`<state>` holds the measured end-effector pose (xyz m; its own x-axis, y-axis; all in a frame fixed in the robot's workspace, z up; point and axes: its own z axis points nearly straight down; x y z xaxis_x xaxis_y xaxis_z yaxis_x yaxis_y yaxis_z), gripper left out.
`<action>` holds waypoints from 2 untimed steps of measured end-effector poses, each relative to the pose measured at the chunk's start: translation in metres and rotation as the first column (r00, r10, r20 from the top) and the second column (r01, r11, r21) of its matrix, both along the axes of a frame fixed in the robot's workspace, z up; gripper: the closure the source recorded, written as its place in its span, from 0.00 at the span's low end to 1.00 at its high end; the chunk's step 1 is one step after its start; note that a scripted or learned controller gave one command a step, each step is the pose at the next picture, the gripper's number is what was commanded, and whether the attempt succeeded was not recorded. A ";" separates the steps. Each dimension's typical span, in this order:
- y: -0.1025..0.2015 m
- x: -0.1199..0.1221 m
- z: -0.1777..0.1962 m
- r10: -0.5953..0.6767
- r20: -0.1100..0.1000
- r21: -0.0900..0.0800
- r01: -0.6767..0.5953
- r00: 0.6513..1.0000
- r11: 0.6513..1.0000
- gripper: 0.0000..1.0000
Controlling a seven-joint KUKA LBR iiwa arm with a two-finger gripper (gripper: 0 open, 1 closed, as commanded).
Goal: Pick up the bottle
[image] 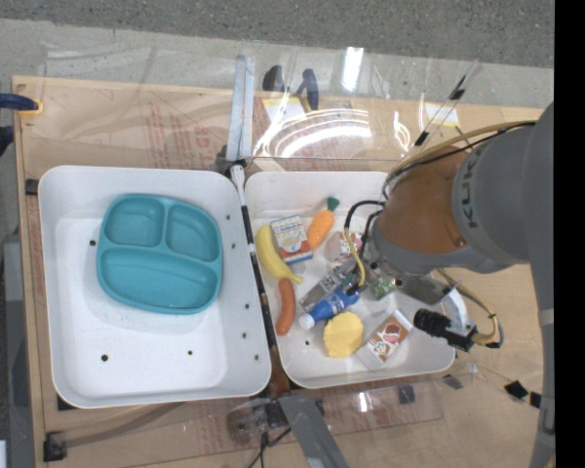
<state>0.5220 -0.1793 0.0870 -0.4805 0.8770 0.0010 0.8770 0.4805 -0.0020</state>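
So the small blue plastic bottle with the white cap (330,306) was lying on its side in the right-hand white bin (424,364), roughly mid-bin, cap end pointing toward the divider. It was boxed in pretty tight: a yellow lemon-shaped toy (343,334) just below it, an orange-red sausage-like toy (286,308) off its cap end, and a yellow plastic banana (272,253) a bit further up. Lying flat like that, my guess was it had to be grabbed across the body, and the neighbours left little room for that.

The gripper (343,279) was down right at the bottle's upper end, metal bits almost on top of it. Honestly couldn't tell whether the jaws were released or clenched, or if they had anything, since the big grey arm with the orange band (434,213) blocked most of that spot.

Other clutter in there: a small white carton (290,234), an orange toy carrot (320,223), and a flat printed packet (386,338) near the bottom rim.

The left white bin (63,261) just had a teal divided plate (160,253) sitting in it, well apart from the action. Both bins sat on the plywood tabletop (127,125).
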 end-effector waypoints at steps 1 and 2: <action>-0.002 0.000 0.011 0.001 0.001 -0.002 -0.001 1.000 1.000 1.00; -0.064 -0.039 0.044 -0.307 0.004 -0.002 0.307 0.952 0.952 1.00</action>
<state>0.4834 -0.2434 0.1307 -0.1883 0.9821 -0.0027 0.9821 0.1883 0.0000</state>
